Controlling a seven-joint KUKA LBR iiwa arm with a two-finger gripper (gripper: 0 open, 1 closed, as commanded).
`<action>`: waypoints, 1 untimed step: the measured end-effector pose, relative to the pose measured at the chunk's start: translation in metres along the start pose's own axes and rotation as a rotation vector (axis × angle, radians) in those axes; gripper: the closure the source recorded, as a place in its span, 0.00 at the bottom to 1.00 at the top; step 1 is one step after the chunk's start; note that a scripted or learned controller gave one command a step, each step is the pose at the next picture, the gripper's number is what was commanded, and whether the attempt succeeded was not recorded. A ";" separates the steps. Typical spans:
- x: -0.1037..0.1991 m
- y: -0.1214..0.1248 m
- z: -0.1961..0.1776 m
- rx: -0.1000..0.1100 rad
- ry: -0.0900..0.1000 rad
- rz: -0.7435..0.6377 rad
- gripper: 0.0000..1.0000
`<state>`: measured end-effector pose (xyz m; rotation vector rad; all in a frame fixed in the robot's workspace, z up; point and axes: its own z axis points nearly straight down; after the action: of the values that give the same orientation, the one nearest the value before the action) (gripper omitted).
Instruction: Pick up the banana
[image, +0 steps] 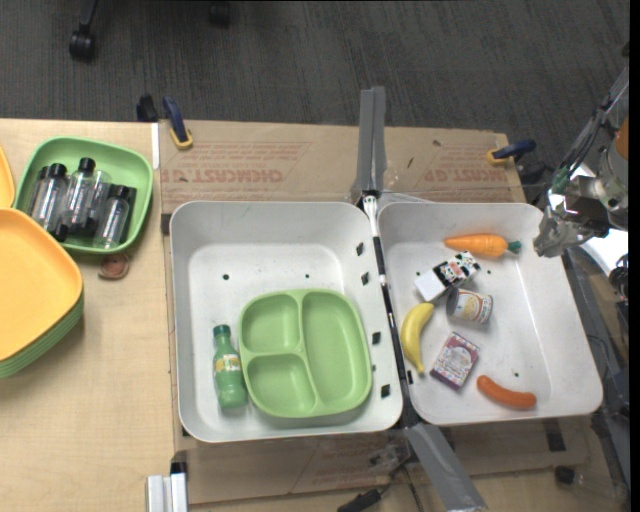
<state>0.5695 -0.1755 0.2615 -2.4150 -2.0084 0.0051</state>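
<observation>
1. The surface is a light wooden bench top, partly covered by a flat brown cardboard sheet with red print.
2. Two shallow white plastic bins sit side by side on the cardboard: the left bin and the right bin, touching along their inner edges.
3. On the bare wood at far left rests a square green tray of small dark-capped bottles.
4. Just near of it, a stack of orange plates overhangs the left edge.
5. Blue-and-yellow clamps grip the cardboard's far edge.
</observation>
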 end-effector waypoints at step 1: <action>-0.026 0.093 0.069 -0.002 0.000 -0.077 1.00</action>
<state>0.6557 -0.2180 0.1923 -2.3368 -2.1014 0.0035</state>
